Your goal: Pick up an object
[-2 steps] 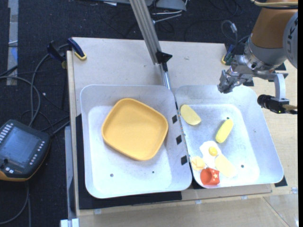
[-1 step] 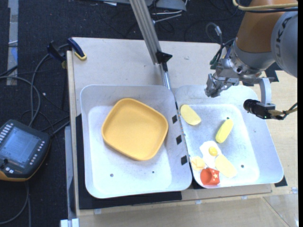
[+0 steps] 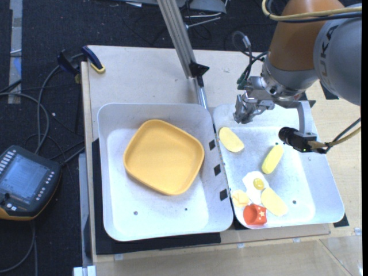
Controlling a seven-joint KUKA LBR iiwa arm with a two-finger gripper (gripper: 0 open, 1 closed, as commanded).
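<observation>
Camera view, looking down at a slant on the bench: the grey arm reaches in from the right, its orange band high in the picture, and the gripper hangs over the far left corner of the right bin. How far it is open cannot be told from this angle. No object shows between its tips, and it seems to touch none of the pieces below it.

Just beneath and slightly left of the gripper lies a pale yellow slice on the bin floor, close to the wall shared with the left bin. To the right of it, apart, lies a yellow oblong piece, tilted. Near the front of the right bin sits a cluster: a white piece with a yellow centre, a small yellow wedge, another pale yellow slice and a red piece, close together and partly touching.

In the left bin a yellow square plate rests right way up, turned at an angle to the bin walls.

A handheld controller with a screen lies off the bench at the left, its cable trailing. Part of a dark letter shows on the arm casing at the upper right, too cropped to read. No other writing is legible.
</observation>
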